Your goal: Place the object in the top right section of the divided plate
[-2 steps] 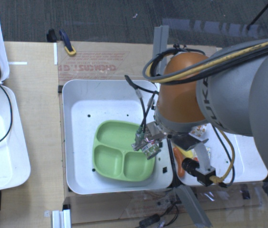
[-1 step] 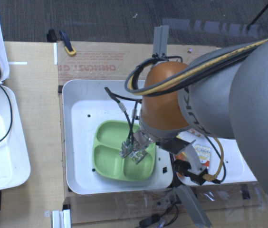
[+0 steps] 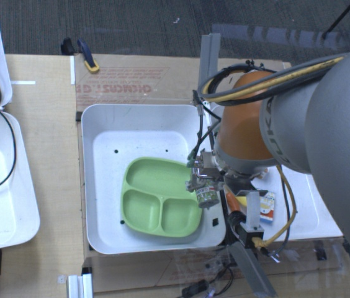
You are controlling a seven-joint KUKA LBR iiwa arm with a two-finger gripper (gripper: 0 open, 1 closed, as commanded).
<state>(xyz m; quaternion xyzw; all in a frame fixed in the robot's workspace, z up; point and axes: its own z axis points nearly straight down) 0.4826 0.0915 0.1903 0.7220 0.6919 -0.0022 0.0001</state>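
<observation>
Plate (image 3: 156,197), divided and pale green, lies in the middle of the left white bin (image 3: 100,166), tilted a little in the frame, with one long section along its upper edge and two smaller sections below; all three sections show bare green.

Arm (image 3: 311,117): grey, with an orange band (image 3: 243,129) above the wrist, entering from the right and crossing over the bin wall; black and yellow cables (image 3: 268,79) loop over its top.

Gripper (image 3: 203,188): hangs over the plate's right rim, beside the right end of the long upper section. Metal parts and a small greyish cylindrical piece (image 3: 207,196) sit at its lower end, but I cannot tell whether that piece belongs to the tool or is the object to be placed, nor whether the grip is wide or narrow.

Right bin (image 3: 299,228): largely hidden under the arm; a small box with orange, white and blue print (image 3: 265,207) lies in it, just beside the wrist.

Risk, as judged from this position: the tool stands over the rim rather than squarely over the upper right section. A release here could drop an item onto the raised edge, from which it may roll onto the bin floor or into the lower right section. A descent here could also press on the rim and tip or shove the light plate. If nothing is actually held, the placement would simply fail.
</observation>
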